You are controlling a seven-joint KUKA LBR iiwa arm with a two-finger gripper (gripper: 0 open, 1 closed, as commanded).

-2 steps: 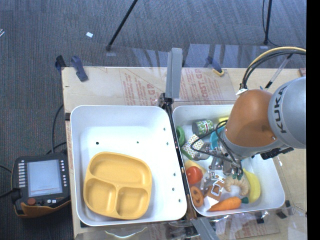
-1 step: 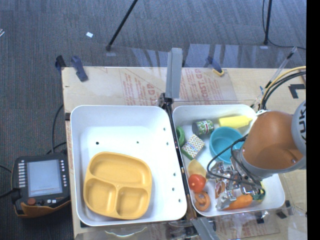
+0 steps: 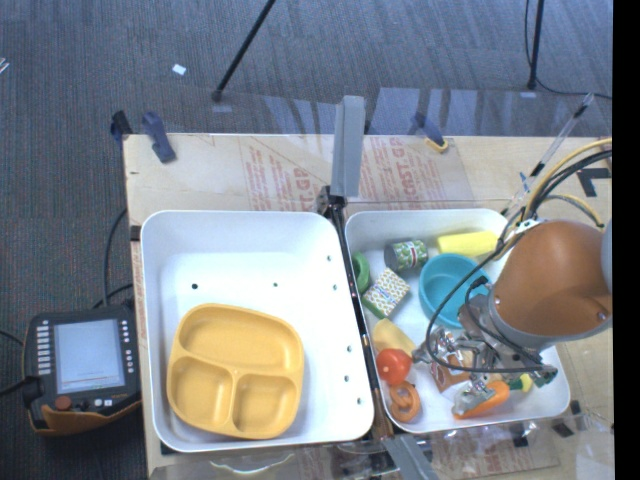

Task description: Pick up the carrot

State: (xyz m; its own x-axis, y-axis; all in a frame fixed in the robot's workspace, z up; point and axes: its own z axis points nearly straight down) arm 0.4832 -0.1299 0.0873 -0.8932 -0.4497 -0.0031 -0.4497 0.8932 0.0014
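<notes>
Hovering jaws (image 3: 478, 386) over carrot (image 3: 486, 398) — right bin (image 3: 560, 388), labels unreadable

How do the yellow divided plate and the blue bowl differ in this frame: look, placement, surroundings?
The yellow divided plate lies in the left bin; the blue bowl sits in the right bin. The plate is flat, with three compartments; the bowl is round and deeper. The plate looks larger than the bowl. The plate lies in full view; the bowl is crowded by toys and partly covered by the arm. Both sit open side up.
</notes>
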